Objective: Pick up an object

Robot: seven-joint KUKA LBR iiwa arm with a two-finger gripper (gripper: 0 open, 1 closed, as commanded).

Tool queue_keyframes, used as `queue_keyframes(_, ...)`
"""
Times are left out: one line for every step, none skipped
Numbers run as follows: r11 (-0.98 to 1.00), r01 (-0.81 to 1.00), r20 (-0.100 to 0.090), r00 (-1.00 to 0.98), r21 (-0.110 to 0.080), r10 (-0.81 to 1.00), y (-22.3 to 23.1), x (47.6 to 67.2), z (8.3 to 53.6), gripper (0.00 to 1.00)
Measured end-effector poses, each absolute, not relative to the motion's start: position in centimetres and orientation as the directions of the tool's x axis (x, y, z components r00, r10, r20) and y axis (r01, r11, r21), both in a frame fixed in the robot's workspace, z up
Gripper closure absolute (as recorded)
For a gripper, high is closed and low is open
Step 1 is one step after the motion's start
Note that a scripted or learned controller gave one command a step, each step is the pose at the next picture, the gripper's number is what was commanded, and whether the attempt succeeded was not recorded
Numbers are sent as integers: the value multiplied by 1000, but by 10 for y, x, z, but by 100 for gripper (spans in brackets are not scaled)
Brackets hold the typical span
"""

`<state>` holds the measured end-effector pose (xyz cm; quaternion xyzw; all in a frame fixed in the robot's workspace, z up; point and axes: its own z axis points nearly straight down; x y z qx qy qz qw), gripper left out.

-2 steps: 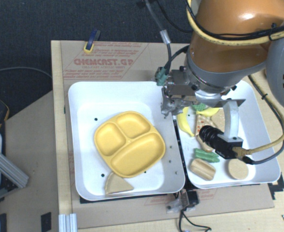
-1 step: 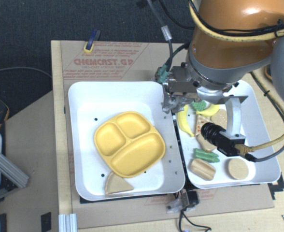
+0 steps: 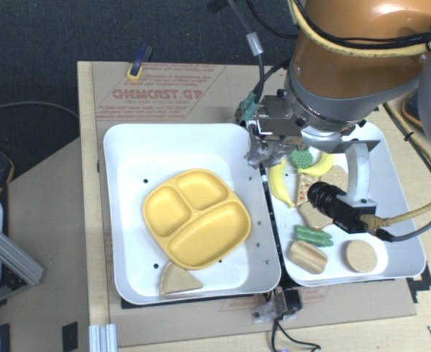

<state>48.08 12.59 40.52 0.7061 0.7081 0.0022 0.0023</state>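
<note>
The tool [image 3: 263,152] hangs over the inner wall of the right bin [image 3: 406,259], near a banana [image 3: 280,185]; its grip cannot be made out. Toy foods crowd that bin, while a yellow divided plate [image 3: 196,217] lies in the left bin [image 3: 124,196].

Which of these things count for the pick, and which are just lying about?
For the job: gripper; right bin with banana, green pod, round biscuit, bread roll.

Lying about: yellow divided plate in left bin, tan wedge, cardboard sheet.
</note>
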Motion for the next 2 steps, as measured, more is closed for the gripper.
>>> queue_keyframes(-6,1000,-2,5,-10,1000,86,478,324,100)
queue_keyframes(-5,1000,1,5,19,1000,39,480,467,100)
